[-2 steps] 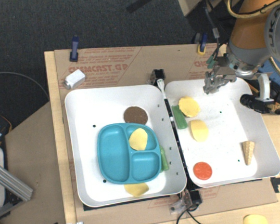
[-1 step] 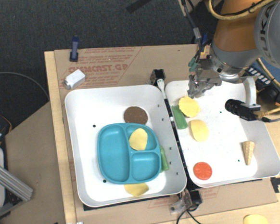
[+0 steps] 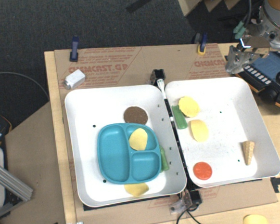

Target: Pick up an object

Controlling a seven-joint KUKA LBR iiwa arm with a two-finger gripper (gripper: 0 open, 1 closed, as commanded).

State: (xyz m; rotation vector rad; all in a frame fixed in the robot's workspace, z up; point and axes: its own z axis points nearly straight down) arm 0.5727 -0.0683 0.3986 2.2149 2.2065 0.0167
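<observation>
Camera view | gripper (image 3: 234, 62) upper right | yellow slice (image 3: 198, 130) well apart, lower-left

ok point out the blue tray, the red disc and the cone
blue tray (image 3: 115, 154), camera view, floor of its big left compartment
red disc (image 3: 202, 170), camera view, middle of its top face
cone (image 3: 249, 152), camera view, middle of its body

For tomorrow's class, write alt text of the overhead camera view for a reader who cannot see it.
Two shallow white bins sit side by side on a bench: the left bin holds a blue divided plastic tray carrying a yellow slice; the right bin holds an orange disc. The grey gripper hangs beyond the right bin's far corner.
</observation>
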